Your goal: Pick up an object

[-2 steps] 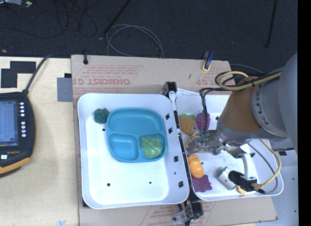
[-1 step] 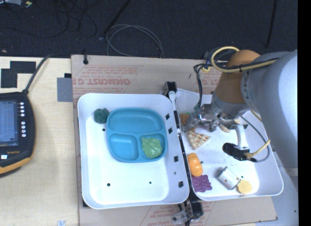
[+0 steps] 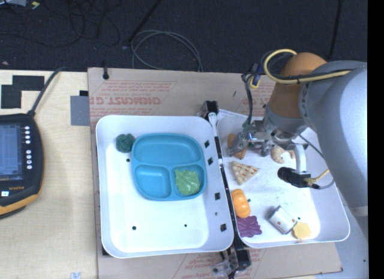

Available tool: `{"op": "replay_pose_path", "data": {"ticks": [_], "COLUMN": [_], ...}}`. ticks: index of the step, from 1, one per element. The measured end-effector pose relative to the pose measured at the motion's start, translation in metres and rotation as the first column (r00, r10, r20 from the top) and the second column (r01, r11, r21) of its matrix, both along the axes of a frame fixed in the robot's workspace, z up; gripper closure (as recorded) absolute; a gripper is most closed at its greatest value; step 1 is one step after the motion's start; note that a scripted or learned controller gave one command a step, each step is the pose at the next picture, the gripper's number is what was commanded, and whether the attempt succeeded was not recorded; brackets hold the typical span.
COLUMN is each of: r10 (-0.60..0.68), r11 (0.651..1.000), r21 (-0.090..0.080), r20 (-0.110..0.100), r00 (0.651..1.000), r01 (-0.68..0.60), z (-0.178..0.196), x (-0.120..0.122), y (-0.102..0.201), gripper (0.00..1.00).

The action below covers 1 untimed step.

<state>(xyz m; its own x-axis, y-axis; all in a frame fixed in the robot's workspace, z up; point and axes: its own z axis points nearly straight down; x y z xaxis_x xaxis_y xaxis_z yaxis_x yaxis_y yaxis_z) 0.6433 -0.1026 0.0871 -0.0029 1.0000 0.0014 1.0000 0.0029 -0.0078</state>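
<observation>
I find the claw (image 3: 255, 141) low over the far end of the right bin (image 3: 336, 227); whether it is open or closed I cannot tell from here. A brown object (image 3: 238, 146) lies just beside it on the left, and a pale shell-like piece (image 3: 279, 153) sits near on its other side. Just in front lies a tan waffle wedge (image 3: 244, 171). Further out I note an orange piece (image 3: 240, 203), a purple cluster (image 3: 248, 226), a white block (image 3: 281, 218) and a yellow piece (image 3: 303, 230). The left bin (image 3: 114, 224) holds a blue divided plate (image 3: 157, 158) with a green leaf (image 3: 188, 181), and a dark green ball (image 3: 125, 143) beside it.
</observation>
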Motion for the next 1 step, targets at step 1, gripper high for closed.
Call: {"op": "replay_pose_path", "data": {"ticks": [1], "r10": [-0.003], "r11": [1.000], "r21": [-0.002], "r20": [0.001], "r00": [1.000], "r01": [0.003], "z": [-0.0002], "x": [-0.0008], "y": [0.0216], "gripper": [0.00]}}
